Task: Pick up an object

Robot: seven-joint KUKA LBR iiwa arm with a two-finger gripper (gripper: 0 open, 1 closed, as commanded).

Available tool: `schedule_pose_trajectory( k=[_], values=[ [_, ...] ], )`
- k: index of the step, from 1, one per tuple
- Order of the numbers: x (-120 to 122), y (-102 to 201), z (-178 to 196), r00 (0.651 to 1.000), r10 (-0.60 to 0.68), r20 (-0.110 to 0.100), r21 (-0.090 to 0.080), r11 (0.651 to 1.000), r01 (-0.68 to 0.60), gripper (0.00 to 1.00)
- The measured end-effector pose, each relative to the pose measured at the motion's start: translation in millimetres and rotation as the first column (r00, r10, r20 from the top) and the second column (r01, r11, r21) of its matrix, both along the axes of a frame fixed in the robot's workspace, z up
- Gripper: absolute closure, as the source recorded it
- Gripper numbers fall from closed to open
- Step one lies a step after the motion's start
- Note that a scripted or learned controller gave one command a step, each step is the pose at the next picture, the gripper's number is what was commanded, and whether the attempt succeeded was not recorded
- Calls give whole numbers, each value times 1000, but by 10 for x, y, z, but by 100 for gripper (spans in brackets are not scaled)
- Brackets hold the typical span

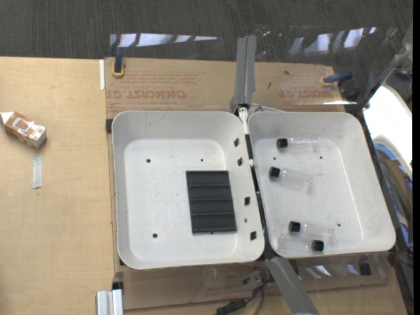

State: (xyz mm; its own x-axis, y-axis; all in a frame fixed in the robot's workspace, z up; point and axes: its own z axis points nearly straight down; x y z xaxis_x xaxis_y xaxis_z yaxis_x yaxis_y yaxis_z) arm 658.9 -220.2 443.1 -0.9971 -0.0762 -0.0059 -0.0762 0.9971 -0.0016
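Two white bins sit side by side on the bench, left bin [131, 136] and right bin [367, 176], rims touching along the middle. Left one holds a black ridged block [211, 202] lying flat near its centre; right one holds four clear black-capped vials, two toward the far side [296, 143] [289, 176] and two by the near wall [294, 226] [317, 245]. Gripper state: can't tell from this frame.
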Motion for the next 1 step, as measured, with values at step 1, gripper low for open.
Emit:
schedule_pose_trajectory(
  k=[1],
  values=[
    [13, 0, 12, 998, 69, 2, -1, 998, -69, 100]
  ],
)
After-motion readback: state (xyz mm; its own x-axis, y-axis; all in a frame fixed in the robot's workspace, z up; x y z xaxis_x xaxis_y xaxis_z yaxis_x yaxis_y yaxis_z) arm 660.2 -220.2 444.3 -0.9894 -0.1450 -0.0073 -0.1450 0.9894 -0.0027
